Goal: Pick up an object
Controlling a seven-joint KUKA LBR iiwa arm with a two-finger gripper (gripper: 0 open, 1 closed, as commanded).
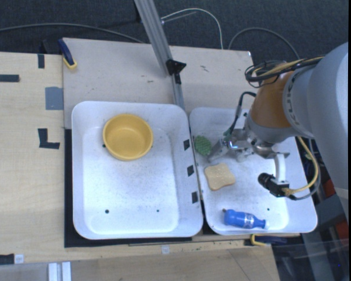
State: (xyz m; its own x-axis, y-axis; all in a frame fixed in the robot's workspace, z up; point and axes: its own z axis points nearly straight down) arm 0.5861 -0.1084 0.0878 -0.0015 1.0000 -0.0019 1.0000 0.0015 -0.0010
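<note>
Camera view, slanted down over two white bins side by side on a pale bench. No readable writing anywhere: blue bottle [243, 219] with a pale label band, too small to make out; black tape marks on the wooden bench [23, 174] at left, no letters.

In the left bin [88, 215]: a yellow bowl [127, 136], upright, toward the far left corner, well apart from the near and right walls; wide bare floor in front of it.

In the right bin [298, 215]: a green object [202, 144] just beside the dividing wall; a tan bread-like piece [219, 176] near the middle, slightly apart from the green object; the blue bottle lying on its side close to the near rim, cap end pointing right.

Gripper [217, 151] low over the right bin, reaching from the right, tip just beside the green object and above the bread piece. Fingers blurred against the dark metal; cannot tell whether spread or closed, nothing seen held between them.

Grey arm with orange band [272, 107] covering the bin's far right part. Open floor between bread piece and bottle, and right of the bottle toward the near right corner. Slanted metal pole [155, 34] crossing above the far edge between the bins.
</note>
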